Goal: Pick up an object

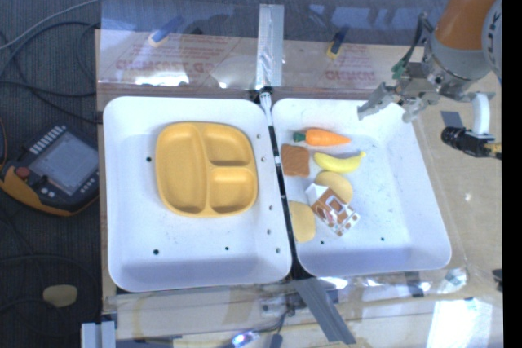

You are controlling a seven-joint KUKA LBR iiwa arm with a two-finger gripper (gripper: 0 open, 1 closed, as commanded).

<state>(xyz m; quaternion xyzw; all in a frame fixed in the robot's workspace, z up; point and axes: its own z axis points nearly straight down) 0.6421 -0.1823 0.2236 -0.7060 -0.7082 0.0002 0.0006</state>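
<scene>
there were two white bins: the left bin (pixel 122 200) and the right bin (pixel 416 208). the left bin held one yellow divided plate (pixel 206 168). the right bin held six items: one carrot (pixel 326 138), one banana (pixel 339 162) just below the carrot, one brown cracker (pixel 295 160) left of the banana, one potato-like piece (pixel 336 186), one patterned packet (pixel 333 212), and one pale round piece (pixel 301 222).
</scene>
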